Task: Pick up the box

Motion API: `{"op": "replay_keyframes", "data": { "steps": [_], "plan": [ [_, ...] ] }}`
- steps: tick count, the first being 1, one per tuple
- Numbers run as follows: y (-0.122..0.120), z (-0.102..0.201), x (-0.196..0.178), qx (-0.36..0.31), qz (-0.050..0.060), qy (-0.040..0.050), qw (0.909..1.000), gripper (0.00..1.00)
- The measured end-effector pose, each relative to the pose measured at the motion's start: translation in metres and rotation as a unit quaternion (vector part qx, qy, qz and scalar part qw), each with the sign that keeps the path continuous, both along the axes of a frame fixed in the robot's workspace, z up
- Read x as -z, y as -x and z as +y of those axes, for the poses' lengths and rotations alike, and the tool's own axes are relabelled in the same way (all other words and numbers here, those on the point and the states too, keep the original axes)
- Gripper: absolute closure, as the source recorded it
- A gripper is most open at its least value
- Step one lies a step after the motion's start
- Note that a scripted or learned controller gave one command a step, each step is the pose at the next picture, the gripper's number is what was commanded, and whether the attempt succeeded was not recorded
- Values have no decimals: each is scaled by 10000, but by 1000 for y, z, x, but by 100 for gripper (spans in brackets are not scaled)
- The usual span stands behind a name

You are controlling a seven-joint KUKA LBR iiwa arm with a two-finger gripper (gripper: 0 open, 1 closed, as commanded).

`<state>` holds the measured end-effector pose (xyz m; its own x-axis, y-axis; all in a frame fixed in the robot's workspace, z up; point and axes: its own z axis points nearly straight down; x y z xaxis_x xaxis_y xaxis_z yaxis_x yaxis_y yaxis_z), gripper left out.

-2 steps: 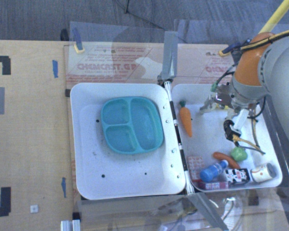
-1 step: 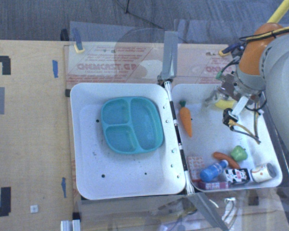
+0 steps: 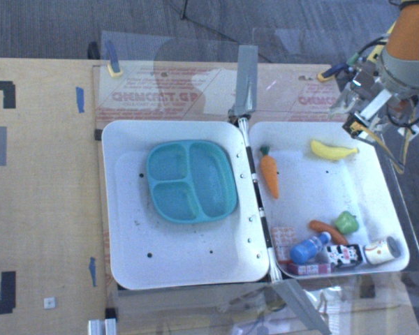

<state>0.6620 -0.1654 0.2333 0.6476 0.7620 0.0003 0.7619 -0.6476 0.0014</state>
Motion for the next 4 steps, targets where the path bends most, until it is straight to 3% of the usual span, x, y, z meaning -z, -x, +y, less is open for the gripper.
{"op": "replay_keyframes", "data": {
  "steps": [1,2,3,4],
  "plan": [
    [22,31,-120,-9,-1,0,10000,0],
    [27,40,-166,717,-2,-1,9974,0],
    [50,21,5,298,6,-6,9996,0],
    [143,27,136,293,15,-12,9996,0]
  ]
}}
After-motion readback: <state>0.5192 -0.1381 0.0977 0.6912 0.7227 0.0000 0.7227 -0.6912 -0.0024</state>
